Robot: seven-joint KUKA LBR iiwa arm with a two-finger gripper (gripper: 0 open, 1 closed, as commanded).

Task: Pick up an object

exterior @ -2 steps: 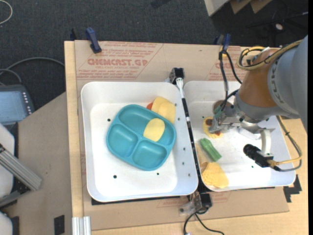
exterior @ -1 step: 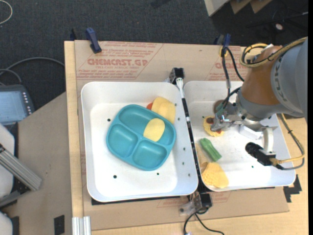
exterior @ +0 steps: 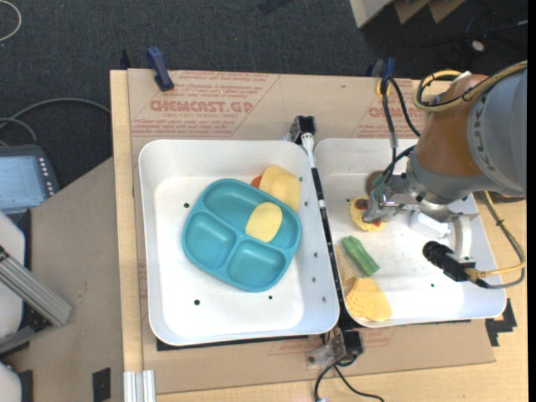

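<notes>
My gripper [exterior: 378,203] is low in the right bin [exterior: 469,304], near its far left part. It is right over a small yellow toy [exterior: 363,218] with brown and red bits, and partly covers it. A green block [exterior: 361,255] lies a little nearer the front. At the front left corner of that bin lies an orange-yellow piece [exterior: 368,300]. In the left bin [exterior: 167,249] a teal divided plate [exterior: 226,245] carries a pale yellow piece [exterior: 265,221]. A larger yellow object [exterior: 282,184] with a red thing [exterior: 256,181] beside it rests at the plate's far edge.
A black rail [exterior: 322,224] runs along the divide between the two bins. The grey arm with its orange band [exterior: 448,145] comes in over the right bin's far side. The bins stand on a brown board [exterior: 201,99].
</notes>
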